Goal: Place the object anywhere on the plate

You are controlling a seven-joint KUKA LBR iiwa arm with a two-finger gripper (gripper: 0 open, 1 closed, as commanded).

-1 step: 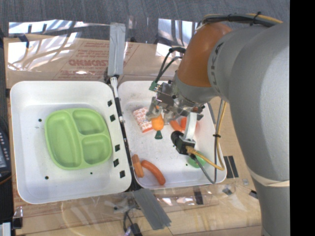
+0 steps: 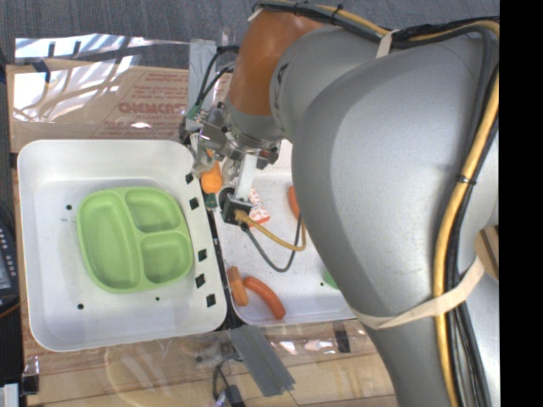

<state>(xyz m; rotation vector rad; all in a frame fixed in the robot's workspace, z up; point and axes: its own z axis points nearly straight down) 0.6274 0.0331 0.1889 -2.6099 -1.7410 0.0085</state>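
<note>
Gripper (image 2: pixel 212 179) hung over the bins' divide, jaws pinching a small orange object (image 2: pixel 210 179). Lifted clear, likely for carrying to the green plate (image 2: pixel 136 239).

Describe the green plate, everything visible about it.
The green plate is a light-green, rounded-rectangle tray, plastic by its look, split by raised ridges into three compartments: one long section along its left side and two smaller ones on the right. It lies flat, roughly centred on the floor of the left white bin, with nothing resting in any compartment. The claw is beyond the plate's right edge, over the bins' shared rim, not touching it.
</note>
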